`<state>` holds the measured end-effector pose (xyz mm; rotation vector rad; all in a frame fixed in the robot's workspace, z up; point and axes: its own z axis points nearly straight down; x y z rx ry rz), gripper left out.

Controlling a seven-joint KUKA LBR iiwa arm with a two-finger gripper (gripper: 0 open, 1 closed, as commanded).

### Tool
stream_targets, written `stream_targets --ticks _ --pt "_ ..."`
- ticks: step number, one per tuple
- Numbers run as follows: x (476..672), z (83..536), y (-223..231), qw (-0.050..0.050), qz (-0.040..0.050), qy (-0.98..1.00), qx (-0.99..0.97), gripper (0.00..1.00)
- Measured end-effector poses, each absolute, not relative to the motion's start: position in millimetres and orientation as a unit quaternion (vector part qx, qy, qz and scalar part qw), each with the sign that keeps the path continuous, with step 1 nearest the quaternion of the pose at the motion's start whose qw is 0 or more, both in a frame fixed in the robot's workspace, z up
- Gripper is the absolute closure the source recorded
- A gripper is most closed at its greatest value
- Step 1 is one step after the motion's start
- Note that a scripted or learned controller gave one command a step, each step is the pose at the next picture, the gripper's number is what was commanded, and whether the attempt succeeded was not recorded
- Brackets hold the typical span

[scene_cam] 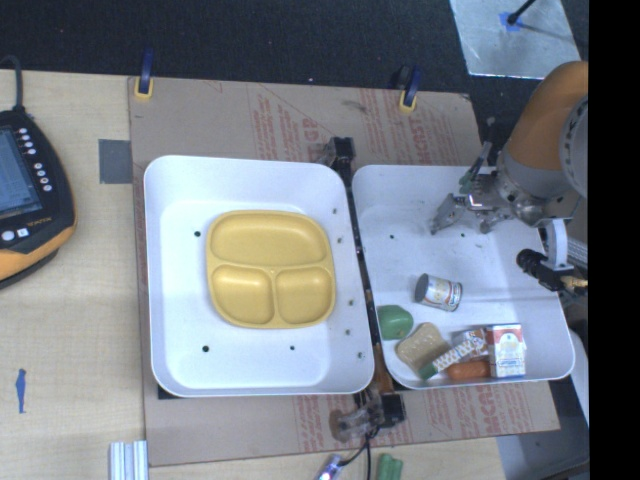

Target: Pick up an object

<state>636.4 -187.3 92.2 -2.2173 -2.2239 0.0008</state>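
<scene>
- Camera view looks down on the desk point(80, 368) with two white bins side by side, and the arm point(545, 138) comes in from the right edge.
- The end effector point(462, 211) hangs over the upper part of the right bin point(400, 193); its fingers look spread apart with nothing between them, so it's released and not grasping anything.
- Stuff to pick sits below the end effector, toward the bottom of that same bin: a small can point(438, 291) on its side is nearest, well apart from the fingers.
- Further down from the can: a green lump point(395, 320), a tan sponge-looking block point(420, 344), a red and white carton point(508, 351), and an orange thing point(467, 371) tucked against the carton.
- Left of the end effector, the other bin point(170, 268) holds a yellow divided tray point(270, 268).
- Far left of everything, a control pendant point(25, 203) lies on the desk.
</scene>
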Motion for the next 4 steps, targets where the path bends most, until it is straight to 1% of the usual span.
stream_targets --ticks 1,2,3,4 --pt "573.4 91 -99 0.002 0.0018 -0.710 -0.705 0.00" --pt "656.4 92 -145 0.001 0.0004 -0.708 -0.706 0.00" --pt "615.4 115 -124 0.001 0.0013 -0.708 -0.706 0.00" --pt "475.5 91 -128 0.001 0.0015 -0.709 -0.705 0.00"
